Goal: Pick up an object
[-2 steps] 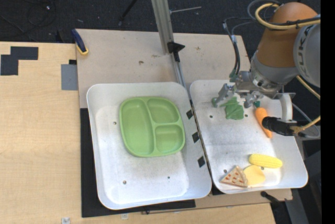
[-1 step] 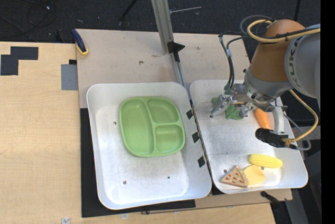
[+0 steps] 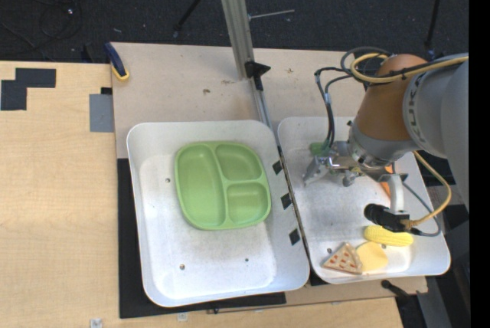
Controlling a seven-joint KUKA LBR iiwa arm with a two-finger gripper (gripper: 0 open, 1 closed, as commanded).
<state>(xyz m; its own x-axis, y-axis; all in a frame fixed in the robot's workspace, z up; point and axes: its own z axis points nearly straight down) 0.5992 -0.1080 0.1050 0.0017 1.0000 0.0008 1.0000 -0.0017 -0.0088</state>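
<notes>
We see pincer low in right bin, grip state unclear; corn, pizza slice near front.

My arm is a thick, smooth grey tube with an orange band above the wrist. Black and yellow cables loop off the band, another trails lower right. My gripper is small bare metal, with a green bit beside it.
</notes>
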